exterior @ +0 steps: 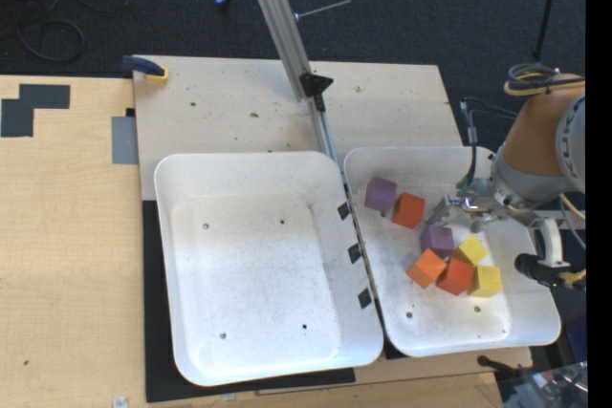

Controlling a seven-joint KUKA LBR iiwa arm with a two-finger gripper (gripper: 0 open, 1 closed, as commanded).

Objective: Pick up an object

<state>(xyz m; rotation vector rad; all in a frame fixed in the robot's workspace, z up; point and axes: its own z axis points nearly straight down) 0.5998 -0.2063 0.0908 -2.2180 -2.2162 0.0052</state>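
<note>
Metal gripper point(466, 205) above purple cube point(439, 238).

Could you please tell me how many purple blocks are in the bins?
2, both in the right bin: one purple block near its far left, another mid-bin in the block cluster. The arm might hide more.
</note>
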